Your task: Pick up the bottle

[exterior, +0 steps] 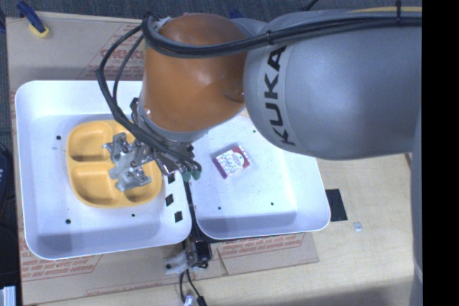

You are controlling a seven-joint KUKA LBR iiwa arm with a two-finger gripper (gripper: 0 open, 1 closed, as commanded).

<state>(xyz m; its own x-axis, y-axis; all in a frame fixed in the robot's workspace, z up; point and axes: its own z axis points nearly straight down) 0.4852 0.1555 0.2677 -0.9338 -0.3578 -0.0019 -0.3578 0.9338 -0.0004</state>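
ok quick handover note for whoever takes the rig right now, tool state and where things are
Tool: low over the yellow divided tray in the left bin; whether it is open or shut can't be judged.
Bottle: I can't pick one out; the arm covers much of both bins.
Right bin: a small red packet.
Done: no grasp seen.
Left: find the bottle, grasp and lift it.

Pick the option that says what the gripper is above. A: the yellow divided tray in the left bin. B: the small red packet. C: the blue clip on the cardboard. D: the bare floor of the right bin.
A: the gripper hangs over the yellow divided tray in the left bin, while the small red packet lies apart in the right bin.
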